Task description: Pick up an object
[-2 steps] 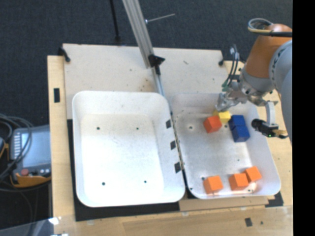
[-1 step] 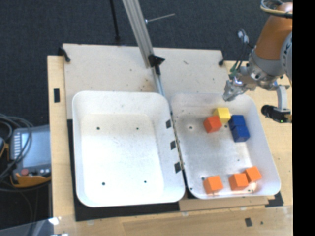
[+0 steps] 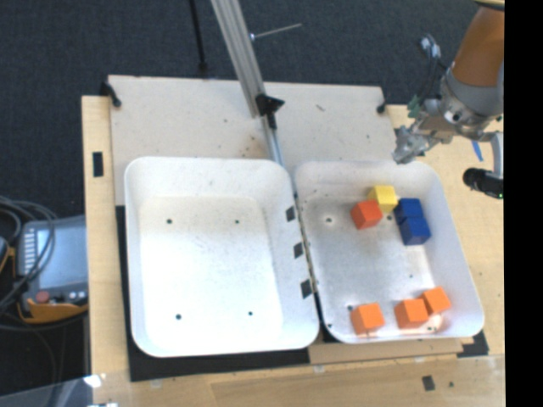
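The right bin (image 3: 339, 312) holds a yellow block (image 3: 383, 197), a small orange-red block (image 3: 366, 215) touching it on the left, and a blue block (image 3: 412, 220) on its right. Three orange blocks (image 3: 367, 318) (image 3: 411, 313) (image 3: 437, 300) lie along the bin's near edge. My gripper (image 3: 405, 149) hangs above the far right corner of that bin, up and to the right of the yellow block, with nothing seen in it. The grey arm with its orange band (image 3: 480, 45) comes in from the upper right.
The left bin (image 3: 136, 253) sits beside the right one. A slanted metal rail (image 3: 240, 45) reaches down to the gap between the bins. A control pendant with cables (image 3: 47, 265) lies off the bench at left.
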Motion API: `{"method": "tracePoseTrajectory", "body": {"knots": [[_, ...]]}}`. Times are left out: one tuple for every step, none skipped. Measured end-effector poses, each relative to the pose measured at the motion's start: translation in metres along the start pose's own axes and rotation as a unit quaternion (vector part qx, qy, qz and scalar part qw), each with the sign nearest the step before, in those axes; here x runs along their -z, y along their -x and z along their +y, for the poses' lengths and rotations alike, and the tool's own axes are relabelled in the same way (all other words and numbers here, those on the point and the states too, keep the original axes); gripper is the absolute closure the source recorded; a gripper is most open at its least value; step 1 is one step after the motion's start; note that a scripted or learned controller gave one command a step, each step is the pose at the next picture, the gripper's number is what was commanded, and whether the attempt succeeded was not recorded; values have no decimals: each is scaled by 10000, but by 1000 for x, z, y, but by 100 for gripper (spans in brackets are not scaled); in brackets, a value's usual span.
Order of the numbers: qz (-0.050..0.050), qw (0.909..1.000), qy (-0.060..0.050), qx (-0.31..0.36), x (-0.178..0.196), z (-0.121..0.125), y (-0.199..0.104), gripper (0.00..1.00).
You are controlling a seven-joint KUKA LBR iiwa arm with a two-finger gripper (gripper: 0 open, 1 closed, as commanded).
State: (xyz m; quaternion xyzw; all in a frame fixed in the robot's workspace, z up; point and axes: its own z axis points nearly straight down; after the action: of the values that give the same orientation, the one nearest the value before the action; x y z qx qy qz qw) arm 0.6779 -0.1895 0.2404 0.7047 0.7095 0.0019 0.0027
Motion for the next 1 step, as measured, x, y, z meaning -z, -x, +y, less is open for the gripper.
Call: {"method": "tracePoseTrajectory", "body": {"knots": [[-12,10000,-41,-3,-32,0,2,100]]}}
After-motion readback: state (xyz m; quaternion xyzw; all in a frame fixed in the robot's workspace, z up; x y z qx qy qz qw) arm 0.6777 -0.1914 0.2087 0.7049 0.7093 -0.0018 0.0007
